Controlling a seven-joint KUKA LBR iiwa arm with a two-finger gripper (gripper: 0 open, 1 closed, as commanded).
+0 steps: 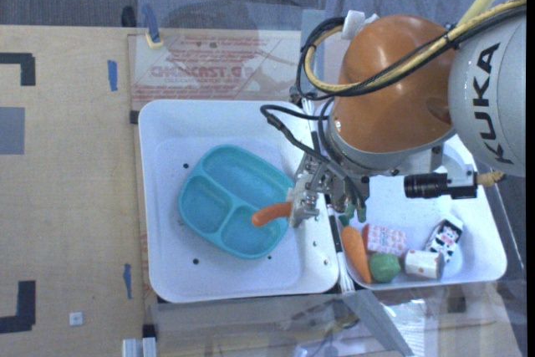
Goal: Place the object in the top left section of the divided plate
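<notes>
1. Nearest the lens: grey-and-orange arm (393, 88), bulky and glossy, cables looped round it, reaching in over the seam between the two bins.
2. Below it, tool (294, 211) closed down on one end of a small orange carrot (269, 216), held over the right-hand edge of the blue divided plate (219, 201) in the left bin (167, 125).
3. Probably light, stiff, smooth plastic; slippery and tapered, so best gripped across the thick middle rather than the tip.
4. Plate: matte blue plastic, rounded, three shallow sections, top left one bare.
5. Right bin (493, 263): second carrot (356, 253), green ball (384, 267), pink block (386, 239), small cartons.
</notes>
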